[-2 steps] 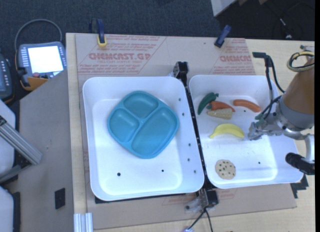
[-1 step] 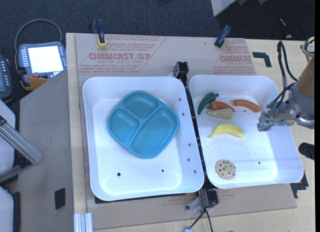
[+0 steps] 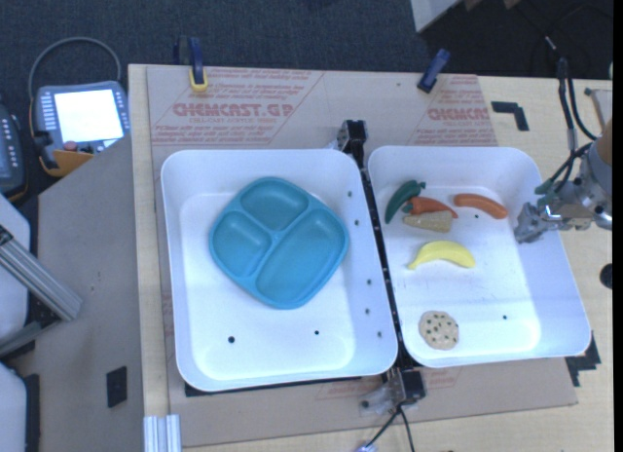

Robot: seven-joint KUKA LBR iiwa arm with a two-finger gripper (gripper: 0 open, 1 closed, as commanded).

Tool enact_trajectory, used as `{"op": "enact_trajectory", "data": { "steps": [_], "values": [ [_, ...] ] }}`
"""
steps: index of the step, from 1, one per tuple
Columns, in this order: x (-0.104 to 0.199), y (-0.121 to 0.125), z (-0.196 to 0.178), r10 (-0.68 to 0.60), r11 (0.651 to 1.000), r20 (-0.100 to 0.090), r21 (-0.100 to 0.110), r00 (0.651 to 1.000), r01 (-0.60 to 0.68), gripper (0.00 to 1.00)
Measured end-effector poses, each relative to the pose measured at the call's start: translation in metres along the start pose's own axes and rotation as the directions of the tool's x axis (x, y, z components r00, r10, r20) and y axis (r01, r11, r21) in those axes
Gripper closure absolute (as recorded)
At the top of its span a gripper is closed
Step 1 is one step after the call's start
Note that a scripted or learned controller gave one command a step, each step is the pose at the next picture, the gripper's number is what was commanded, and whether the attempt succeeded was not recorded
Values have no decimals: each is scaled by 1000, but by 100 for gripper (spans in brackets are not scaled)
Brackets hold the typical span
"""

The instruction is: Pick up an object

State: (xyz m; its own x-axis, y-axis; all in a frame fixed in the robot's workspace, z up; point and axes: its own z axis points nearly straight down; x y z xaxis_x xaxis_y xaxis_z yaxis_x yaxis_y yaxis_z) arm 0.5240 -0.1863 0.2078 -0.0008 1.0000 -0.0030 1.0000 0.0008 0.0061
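Note:
The right bin (image 3: 545, 333) holds a carrot with a green top (image 3: 417, 203), a sausage (image 3: 480, 205), a yellow banana (image 3: 441, 256) and a cookie (image 3: 439, 329). My gripper (image 3: 531, 223) hangs over the bin's right side, to the right of the sausage and apart from it. Nothing shows between its fingers. The arm comes in from the right edge.
The left bin (image 3: 195, 333) holds a blue divided plate (image 3: 279, 242). A black clamp (image 3: 352, 135) sits between the bins at the back. A tablet (image 3: 88, 114) lies off the bench at the upper left.

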Motion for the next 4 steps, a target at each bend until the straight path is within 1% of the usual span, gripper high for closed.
{"op": "enact_trajectory", "data": {
  "steps": [1,2,3,4],
  "values": [
    [58,9,4,-6,1000,-6,7,1000,6,100],
    [100,28,7,0,1000,-3,4,1000,0,100],
    [153,49,10,-6,1000,-4,3,1000,6,100],
    [204,59,11,-5,1000,-4,4,1000,5,100]
  ]
}}
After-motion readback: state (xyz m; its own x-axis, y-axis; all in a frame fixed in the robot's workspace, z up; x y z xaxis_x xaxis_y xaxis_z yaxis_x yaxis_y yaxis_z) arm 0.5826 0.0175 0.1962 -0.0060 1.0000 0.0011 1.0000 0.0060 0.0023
